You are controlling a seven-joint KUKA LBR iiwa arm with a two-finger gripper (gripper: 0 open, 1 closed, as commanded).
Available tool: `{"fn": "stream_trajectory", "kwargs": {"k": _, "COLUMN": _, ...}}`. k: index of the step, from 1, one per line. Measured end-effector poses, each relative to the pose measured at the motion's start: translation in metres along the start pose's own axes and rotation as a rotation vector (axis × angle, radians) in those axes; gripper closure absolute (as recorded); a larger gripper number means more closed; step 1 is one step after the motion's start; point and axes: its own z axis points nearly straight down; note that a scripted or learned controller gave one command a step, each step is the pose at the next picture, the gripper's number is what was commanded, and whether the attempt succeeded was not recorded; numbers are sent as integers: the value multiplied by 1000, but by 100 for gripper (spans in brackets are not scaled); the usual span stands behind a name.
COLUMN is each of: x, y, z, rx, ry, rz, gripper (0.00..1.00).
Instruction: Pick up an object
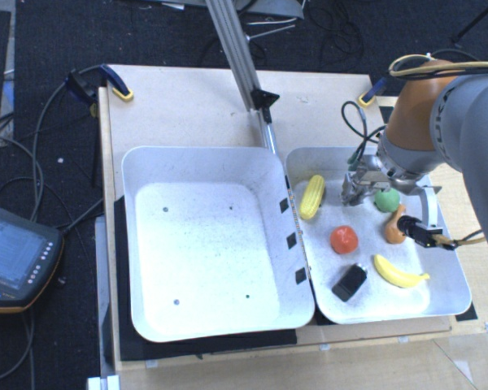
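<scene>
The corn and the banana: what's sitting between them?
In the camera view, the tomato sits between the corn and the banana, on the right bin's floor.

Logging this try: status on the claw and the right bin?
Claw low in right bin, nothing seen between its fingers. Green ball right beside it, corn to its left. Tomato, banana, black block lie apart.

My jaws (354,192) hang low over the right white plastic bin (447,299), between a yellow corn cob (311,197) and a small green ball (386,200), above a red tomato (344,239).
</scene>
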Motion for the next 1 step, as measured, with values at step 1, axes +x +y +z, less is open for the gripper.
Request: {"fn": "stream_trajectory", "kwargs": {"k": 1, "x": -6, "y": -6, "z": -48, "rx": -3, "ry": 0, "rz": 1, "gripper": 100}}
